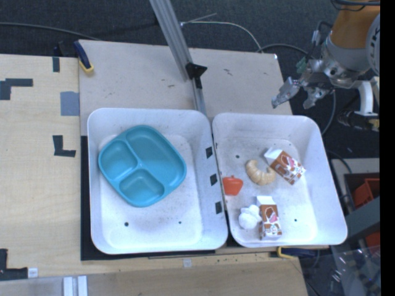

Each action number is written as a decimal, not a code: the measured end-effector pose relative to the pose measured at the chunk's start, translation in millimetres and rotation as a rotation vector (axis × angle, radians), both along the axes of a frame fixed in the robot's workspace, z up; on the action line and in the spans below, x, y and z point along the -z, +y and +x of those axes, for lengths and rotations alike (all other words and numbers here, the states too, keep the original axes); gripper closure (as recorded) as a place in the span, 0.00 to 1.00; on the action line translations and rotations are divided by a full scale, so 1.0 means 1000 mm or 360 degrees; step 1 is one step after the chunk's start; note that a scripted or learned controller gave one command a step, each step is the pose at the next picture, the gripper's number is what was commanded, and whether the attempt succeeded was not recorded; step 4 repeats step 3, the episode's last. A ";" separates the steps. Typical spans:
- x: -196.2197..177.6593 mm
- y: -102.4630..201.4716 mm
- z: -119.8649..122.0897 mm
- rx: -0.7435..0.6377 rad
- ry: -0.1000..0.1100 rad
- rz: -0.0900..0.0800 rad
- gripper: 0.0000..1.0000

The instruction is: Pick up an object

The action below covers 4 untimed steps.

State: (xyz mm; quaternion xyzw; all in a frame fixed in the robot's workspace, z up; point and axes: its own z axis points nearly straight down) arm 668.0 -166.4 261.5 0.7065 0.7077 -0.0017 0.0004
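Bins sit side by side in the camera view: the left bin (99, 165) holds a blue divided plate (142, 164), and the right bin (321, 165) holds the loose things worth picking. Near that bin's centre lies a tan croissant (260, 172), with a small brown-and-white carton (286, 166) touching it at 3 o'clock. Toward 6 o'clock stands a second carton (269, 219), with a white lump (249, 217) right against its 9 o'clock side. A small orange piece (232, 185) rests at the bin's 9 o'clock edge, just beside the divider.

The arm (355, 29) comes in from 2 o'clock, and the gripper (296, 93) hangs outside the right bin, just past its 12 o'clock rim, over the bare bench (136, 73). Its dark fingers look spread apart, and nothing sits between them.

By my reading the pick has not begun; this is the approach step, with no object chosen. The next move calls for carrying the gripper toward 6 o'clock over the bin, then lowering onto one item. The orange piece and the lower carton stand clearer of neighbours than the croissant, though the white lump crowds that carton and the bin wall crowds the orange piece.
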 end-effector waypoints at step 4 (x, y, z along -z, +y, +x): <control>0.172 0.055 -0.088 -0.0001 -0.0008 0.0002 0.00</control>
